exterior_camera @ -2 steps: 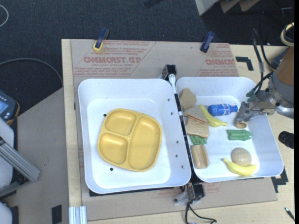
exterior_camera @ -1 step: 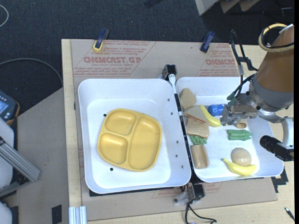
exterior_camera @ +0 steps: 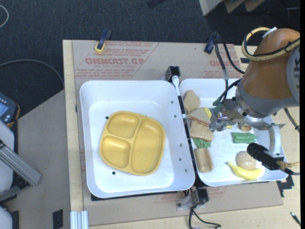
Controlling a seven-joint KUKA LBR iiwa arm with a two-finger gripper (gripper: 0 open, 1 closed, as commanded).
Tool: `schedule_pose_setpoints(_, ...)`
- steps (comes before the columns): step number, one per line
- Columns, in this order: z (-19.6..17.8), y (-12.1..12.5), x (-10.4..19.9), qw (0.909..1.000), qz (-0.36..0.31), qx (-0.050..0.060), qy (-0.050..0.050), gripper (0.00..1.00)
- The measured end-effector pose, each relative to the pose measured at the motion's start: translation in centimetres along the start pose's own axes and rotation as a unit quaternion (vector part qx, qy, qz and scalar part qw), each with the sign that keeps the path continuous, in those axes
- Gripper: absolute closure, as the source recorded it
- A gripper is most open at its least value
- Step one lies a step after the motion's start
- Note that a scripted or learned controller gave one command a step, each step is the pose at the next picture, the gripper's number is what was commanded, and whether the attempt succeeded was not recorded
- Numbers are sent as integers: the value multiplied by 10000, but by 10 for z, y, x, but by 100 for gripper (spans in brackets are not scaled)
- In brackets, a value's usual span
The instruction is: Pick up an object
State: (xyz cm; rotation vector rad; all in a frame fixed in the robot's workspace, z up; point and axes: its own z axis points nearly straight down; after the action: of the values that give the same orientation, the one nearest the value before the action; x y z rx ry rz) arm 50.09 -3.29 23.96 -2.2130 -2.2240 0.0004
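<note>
My gripper [exterior_camera: 217, 121] hangs low over the middle of the right bin [exterior_camera: 219, 175], under the orange wrist band. It sits just right of a pile of food toys: a tan bread piece [exterior_camera: 192, 100], a layered sandwich [exterior_camera: 200, 131] and a brown hot-dog bun [exterior_camera: 203, 159]. A green piece [exterior_camera: 243, 137] lies to the gripper's right. Near the bin's front right lie a yellow banana [exterior_camera: 244, 172] and a beige round piece [exterior_camera: 246, 160]. The wrist hides the fingertips.
The left bin [exterior_camera: 90, 99] holds a yellow divided plate [exterior_camera: 132, 142]. A black divider strip [exterior_camera: 183, 123] runs between the bins. A black cylinder [exterior_camera: 263, 156] on the arm overhangs the right bin's front right. Cardboard lies under both bins.
</note>
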Motion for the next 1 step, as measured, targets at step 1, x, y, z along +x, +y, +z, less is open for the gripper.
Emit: schedule_pose_setpoints(1,11,9,31,10000,7,5,-5,100)
